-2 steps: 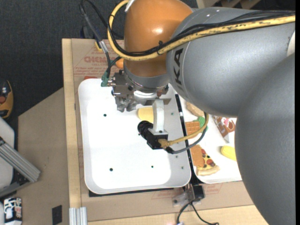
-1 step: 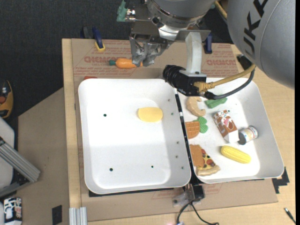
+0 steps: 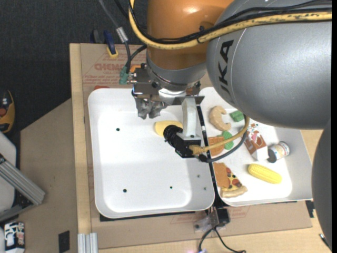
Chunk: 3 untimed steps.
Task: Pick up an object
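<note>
Gripper (image 3: 149,109) sits low over the far edge of the left bin (image 3: 131,194); I cannot tell its state, and nothing shows in its hold. A yellow object (image 3: 164,127) lies just beside it, partly under the arm's black cable fitting (image 3: 179,141). Judged: pick not yet made.

The left bin's floor is mostly bare, good room. The right bin (image 3: 295,191) is crowded: corn cob (image 3: 264,173), pizza slice (image 3: 229,179), small can (image 3: 279,151).

- Fingers (image 3: 149,109) hang over the left bin's (image 3: 131,194) far edge.
- Banana (image 3: 166,127) lies in that bin, just right of the fingers.
- Right bin (image 3: 287,194), farther right, holds pizza slice (image 3: 229,179) and corn cob (image 3: 265,173).
</note>
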Tool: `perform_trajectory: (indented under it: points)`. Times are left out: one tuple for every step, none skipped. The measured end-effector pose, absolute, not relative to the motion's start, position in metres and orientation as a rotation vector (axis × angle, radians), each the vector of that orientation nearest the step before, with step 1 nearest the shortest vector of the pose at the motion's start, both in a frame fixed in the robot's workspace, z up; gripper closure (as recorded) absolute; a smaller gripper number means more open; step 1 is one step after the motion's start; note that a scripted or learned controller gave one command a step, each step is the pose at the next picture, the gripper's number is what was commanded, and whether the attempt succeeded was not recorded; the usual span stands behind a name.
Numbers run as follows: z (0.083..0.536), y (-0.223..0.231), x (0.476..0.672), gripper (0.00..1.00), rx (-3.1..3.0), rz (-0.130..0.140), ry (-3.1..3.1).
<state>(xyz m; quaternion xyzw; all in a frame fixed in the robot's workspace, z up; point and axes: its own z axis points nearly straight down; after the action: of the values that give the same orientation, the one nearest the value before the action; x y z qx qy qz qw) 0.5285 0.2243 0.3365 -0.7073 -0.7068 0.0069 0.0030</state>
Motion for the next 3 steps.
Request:
perform_trajectory:
  points:
    - [0.355, 0.225, 0.531, 1.00, -2.221, -0.004, -2.224]
    - [0.365, 0.226, 0.531, 1.00, -2.221, -0.006, -2.226]
    - [0.376, 0.227, 0.531, 1.00, -2.220, -0.008, -2.228]
